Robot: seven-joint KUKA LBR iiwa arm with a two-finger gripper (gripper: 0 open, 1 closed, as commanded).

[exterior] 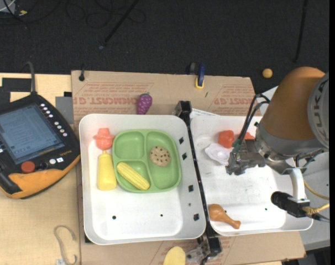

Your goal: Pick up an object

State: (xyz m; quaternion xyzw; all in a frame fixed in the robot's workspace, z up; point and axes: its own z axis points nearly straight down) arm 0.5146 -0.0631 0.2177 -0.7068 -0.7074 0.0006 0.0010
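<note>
In the right bin (250, 195) a red toy (226, 138) lies near the back, with a crumpled white piece (216, 152) just in front of it. A brown chicken drumstick (223, 215) rests at the bin's front left corner. My gripper (234, 167) hangs low over the middle of this bin, right of the white piece and just in front of the red toy. The arm's orange band (292, 109) rises behind it. I see nothing between the gripper's tips.
The left bin (134, 214) holds a green divided plate (147, 160) with a cookie (160, 155) and a corn cob (133, 175); a yellow bottle (105, 170) and a pink toy (103, 138) lie beside it. A teach pendant (26, 142) sits at far left. Purple grapes (144, 102) lie behind the bins.
</note>
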